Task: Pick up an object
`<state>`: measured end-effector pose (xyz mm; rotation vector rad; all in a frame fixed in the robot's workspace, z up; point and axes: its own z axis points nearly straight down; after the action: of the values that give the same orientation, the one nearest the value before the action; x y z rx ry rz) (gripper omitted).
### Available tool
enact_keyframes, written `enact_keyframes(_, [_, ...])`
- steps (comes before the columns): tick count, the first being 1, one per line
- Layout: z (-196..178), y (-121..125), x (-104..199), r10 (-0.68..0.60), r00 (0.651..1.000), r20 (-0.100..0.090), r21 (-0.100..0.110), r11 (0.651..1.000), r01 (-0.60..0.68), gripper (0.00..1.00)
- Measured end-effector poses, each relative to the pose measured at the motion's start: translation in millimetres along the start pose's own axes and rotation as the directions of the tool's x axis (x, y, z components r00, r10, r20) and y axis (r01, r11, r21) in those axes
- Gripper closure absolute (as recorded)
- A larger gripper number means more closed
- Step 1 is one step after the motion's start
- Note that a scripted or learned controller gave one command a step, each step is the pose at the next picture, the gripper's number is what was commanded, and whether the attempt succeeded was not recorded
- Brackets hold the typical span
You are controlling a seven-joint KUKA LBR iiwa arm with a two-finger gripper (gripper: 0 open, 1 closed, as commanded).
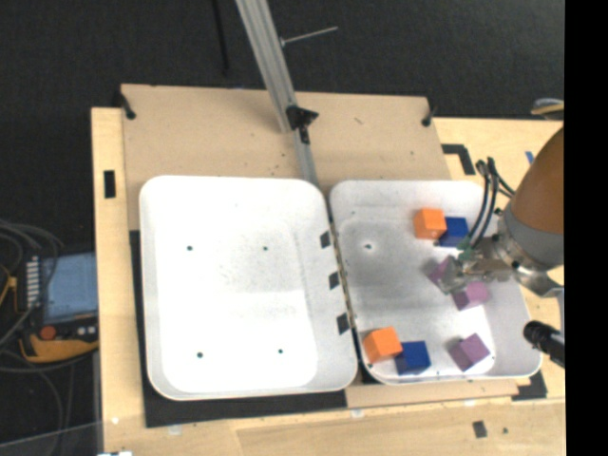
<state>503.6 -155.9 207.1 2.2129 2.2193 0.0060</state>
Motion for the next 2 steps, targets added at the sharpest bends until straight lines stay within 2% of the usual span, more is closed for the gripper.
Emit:
enact_keyframes(1, [2,5,59,-0.005,1.0,-0.005,0.007,1.0,0.006,1.0])
enact_keyframes(2, [-1,7,102,-0.005,1.0,-0.005,0.007,1.0,0.005,1.0])
